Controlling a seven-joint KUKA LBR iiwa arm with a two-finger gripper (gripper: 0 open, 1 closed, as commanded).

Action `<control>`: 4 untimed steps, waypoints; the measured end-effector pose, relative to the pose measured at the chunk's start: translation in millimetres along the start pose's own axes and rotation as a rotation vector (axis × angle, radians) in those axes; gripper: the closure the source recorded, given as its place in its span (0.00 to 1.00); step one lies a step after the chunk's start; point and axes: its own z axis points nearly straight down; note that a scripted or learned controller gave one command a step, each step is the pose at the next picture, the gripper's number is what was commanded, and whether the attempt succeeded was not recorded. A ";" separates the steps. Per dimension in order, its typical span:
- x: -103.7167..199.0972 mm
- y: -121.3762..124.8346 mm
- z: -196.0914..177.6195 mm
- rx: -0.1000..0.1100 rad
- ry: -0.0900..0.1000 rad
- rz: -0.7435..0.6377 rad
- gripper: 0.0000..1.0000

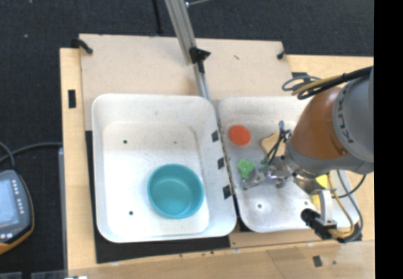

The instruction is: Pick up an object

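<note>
Down in the right bin (264, 218), the claw (259, 177) sits beside a green toy (245, 168). I cannot tell its state. Next it must close and lift.

On the worktop (145, 70) two white bins sit side by side. The left bin (126, 114) holds a teal bowl (175, 191) toward its near edge, upright with its mouth open. In the right bin (264, 218), an orange round object (239, 135) lies near the far left corner, and a small green object (245, 168) lies nearer, close to the left wall. The arm (327, 130) reaches over this bin's right side, and its tool (267, 174) sits low just beside the green object. A yellowish piece (271, 142) shows partly behind the arm.
</note>
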 end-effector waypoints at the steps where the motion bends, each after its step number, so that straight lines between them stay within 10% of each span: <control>1: -0.2 1.5 -11.6 -0.005 0.001 0.004 1.00; 4: -3.7 8.8 -146.0 -0.005 0.001 -0.005 1.00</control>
